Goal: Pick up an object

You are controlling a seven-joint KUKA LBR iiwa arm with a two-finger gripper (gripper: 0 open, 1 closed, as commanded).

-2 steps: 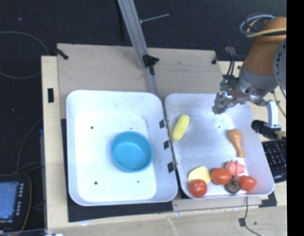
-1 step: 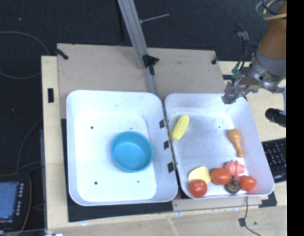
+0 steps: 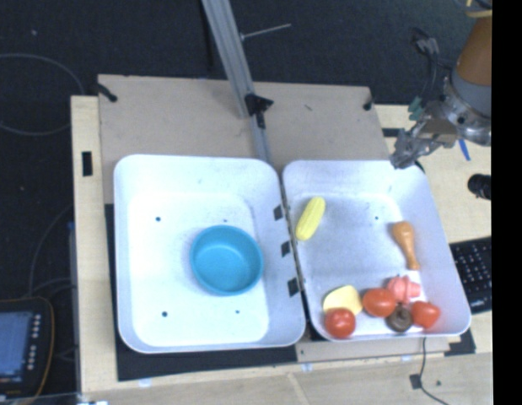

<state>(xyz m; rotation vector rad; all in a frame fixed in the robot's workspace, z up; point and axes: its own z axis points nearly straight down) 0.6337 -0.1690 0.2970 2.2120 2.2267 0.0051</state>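
the end effector (image 3: 406, 154), a dull grey metal piece below the orange-banded wrist, hangs at the two o'clock corner of the right bin (image 3: 353, 180), just over its rim; whether it is apart or together i cannot tell. both bins are shallow, smooth white plastic with rounded corners, side by side on the pale counter (image 3: 328, 99). the left bin (image 3: 159, 184) holds a round glossy blue bowl (image 3: 227, 260) near its centre. in the right bin, a ridged yellow corn cob (image 3: 310, 218) lies at ten o'clock, a tan pear-shaped piece (image 3: 404, 243) at three o'clock, and at five o'clock a cluster: a yellow wedge (image 3: 342, 297), three shiny red tomatoes (image 3: 379, 302), a pink lump (image 3: 404, 288) and a small dark brown knob (image 3: 400, 319).
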